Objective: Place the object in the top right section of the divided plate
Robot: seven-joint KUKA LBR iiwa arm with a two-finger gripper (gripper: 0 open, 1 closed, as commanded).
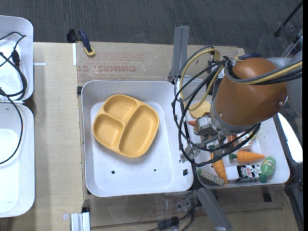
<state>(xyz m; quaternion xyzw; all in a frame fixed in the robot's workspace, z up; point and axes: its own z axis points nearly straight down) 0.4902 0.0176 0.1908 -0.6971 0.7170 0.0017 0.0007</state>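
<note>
Divided plate (126, 124), yellow, all sections bare, in left bin (96, 177); tool (208, 141) right of it over right bin's toy carrots (250, 156), grip state cannot tell; placing not yet done.

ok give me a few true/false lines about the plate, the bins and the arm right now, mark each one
1. The yellow divided plate lies in the left bin. True.
2. A toy carrot sits in one of the plate's sections. False: all three sections are bare; the carrots lie in the right bin.
3. The arm hangs over the right bin. True.
4. The plate has four sections. False: it has three, two small and one large.
5. A green-capped item lies near the right bin's lower right corner. True.
6. The arm is over the plate. False: it is right of it.
</note>
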